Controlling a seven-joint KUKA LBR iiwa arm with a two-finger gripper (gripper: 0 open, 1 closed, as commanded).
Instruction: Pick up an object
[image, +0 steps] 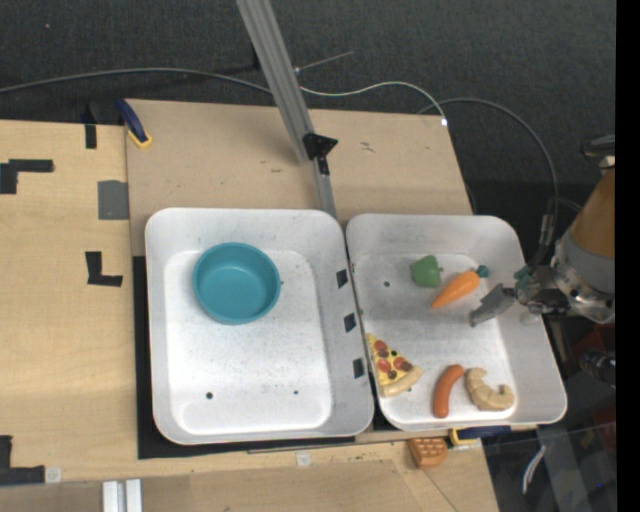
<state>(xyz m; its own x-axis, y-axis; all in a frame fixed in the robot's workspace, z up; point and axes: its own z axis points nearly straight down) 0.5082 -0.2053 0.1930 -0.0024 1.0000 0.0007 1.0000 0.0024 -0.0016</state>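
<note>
1. Claw (488, 306) sits over the right bin (520, 250); can't tell how wide it's spread.
2. Carrot (456, 289) is just left of it, green pepper (426, 270) a bit further.
3. Teal bowl (236, 283) is way off left in the other bin (170, 400).
4. Tan wooden bench (60, 300), black cables (520, 125) behind.

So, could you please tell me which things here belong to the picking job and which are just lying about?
Job:
end effector
carrot
green pepper
pizza slice
sausage
croissant
blue bowl
two bins

Lying about:
cables
blue clip
tape marks
</note>
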